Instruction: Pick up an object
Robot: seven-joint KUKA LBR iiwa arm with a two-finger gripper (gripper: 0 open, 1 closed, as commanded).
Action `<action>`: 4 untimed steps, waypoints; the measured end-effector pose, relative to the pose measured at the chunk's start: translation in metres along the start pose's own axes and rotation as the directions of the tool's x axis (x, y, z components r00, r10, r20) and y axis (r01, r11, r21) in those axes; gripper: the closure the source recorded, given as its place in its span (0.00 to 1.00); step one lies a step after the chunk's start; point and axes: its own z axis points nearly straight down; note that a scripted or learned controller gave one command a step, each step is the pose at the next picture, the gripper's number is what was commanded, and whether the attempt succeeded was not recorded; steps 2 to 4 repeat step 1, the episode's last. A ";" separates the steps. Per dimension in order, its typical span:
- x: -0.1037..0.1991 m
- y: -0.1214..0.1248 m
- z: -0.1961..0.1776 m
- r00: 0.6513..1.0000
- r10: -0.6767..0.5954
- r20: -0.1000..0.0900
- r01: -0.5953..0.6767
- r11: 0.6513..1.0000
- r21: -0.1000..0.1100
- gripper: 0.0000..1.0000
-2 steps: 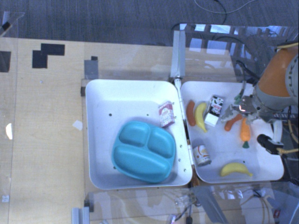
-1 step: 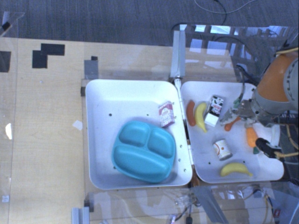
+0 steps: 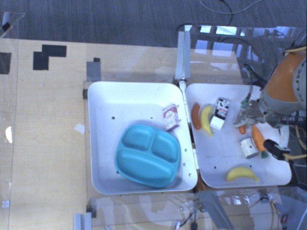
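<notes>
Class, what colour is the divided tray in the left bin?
Light blue; the tray shows plainly in the camera view.

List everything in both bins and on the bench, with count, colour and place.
tray: 1, blue, left bin, front
carton: 1, red and white, left bin, right side
hot dog: 1, red, right bin, left edge
bananas: 2, yellow, right bin, one beside the hot dog, one at the front
box: 1, black and white, right bin, middle
carrot: 1, orange, right bin, right side
can: 1, white, beside the carrot
bins: 2, white, side by side
gripper: 1, grey, over the right bin
</notes>
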 end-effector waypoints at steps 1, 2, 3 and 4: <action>0.050 0.052 -0.112 0.998 -0.064 0.003 0.064 0.998 0.009 1.00; 0.050 0.052 -0.112 0.998 -0.064 0.003 0.064 0.998 0.009 1.00; 0.050 0.052 -0.112 0.998 -0.064 0.003 0.064 0.998 0.009 1.00; 0.050 0.052 -0.112 0.998 -0.064 0.003 0.064 0.998 0.009 1.00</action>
